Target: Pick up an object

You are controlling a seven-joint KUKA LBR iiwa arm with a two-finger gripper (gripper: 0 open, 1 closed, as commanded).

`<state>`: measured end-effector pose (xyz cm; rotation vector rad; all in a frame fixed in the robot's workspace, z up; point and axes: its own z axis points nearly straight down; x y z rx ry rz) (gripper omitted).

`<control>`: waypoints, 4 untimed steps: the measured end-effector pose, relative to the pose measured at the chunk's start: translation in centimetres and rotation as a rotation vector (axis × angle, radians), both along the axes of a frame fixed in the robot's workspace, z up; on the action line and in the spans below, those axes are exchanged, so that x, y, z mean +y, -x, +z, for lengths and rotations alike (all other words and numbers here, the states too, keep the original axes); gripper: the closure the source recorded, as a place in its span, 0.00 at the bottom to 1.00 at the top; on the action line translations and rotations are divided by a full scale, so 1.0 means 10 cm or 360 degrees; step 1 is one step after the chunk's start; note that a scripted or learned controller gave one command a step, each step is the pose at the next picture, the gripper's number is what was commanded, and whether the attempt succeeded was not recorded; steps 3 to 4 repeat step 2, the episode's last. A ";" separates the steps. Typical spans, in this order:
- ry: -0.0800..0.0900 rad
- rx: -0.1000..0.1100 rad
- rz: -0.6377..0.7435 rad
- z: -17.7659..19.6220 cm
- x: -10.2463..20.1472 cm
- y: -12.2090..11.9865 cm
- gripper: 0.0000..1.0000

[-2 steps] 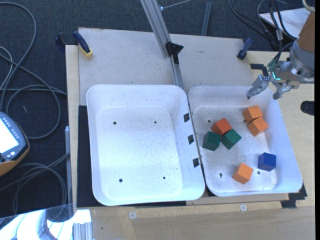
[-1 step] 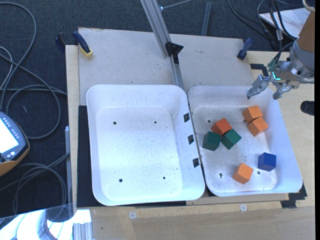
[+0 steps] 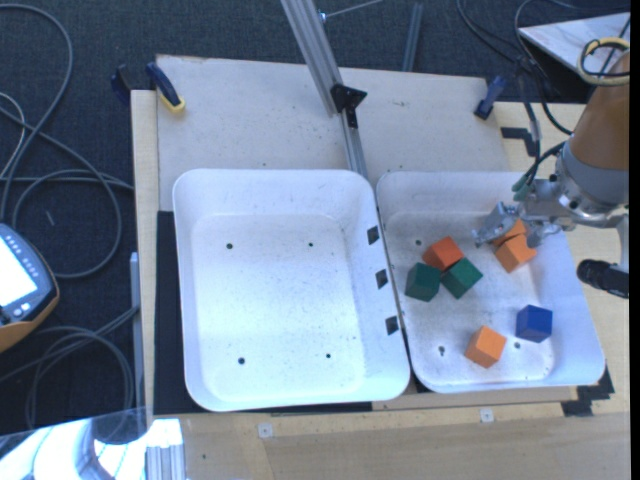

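Note:
My gripper (image 3: 516, 228) hangs over the back part of the right bin (image 3: 560, 363), at the end of the grey arm with the orange band. Directly under it lies an orange block (image 3: 516, 255), whose upper edge is covered by the gripper's metal parts. I cannot tell whether the block rests on the bin floor or is lifted. Further left sit another orange block (image 3: 442, 253) and two green blocks (image 3: 423, 283) (image 3: 462, 278), close together. A blue block (image 3: 534, 323) and a third orange block (image 3: 486, 346) lie near the front of the bin.
The left bin (image 3: 190, 268) stands beside the right one, with a row of black clips along the shared wall. A slanted metal pole (image 3: 318, 48) rises from behind the bins. Blue clamps hold the board's back corners, and cables lie on the floor around the bench.

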<state>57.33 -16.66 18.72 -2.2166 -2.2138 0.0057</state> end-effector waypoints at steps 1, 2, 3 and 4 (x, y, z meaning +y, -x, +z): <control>0.0003 -0.0015 0.0012 -0.47 0.47 -0.61 0.00; 0.0007 -0.0018 0.0004 -0.79 0.04 -0.86 0.00; 0.0007 -0.0018 0.0004 -0.79 0.04 -0.86 0.00; 0.0007 -0.0018 0.0004 -0.79 0.04 -0.86 0.00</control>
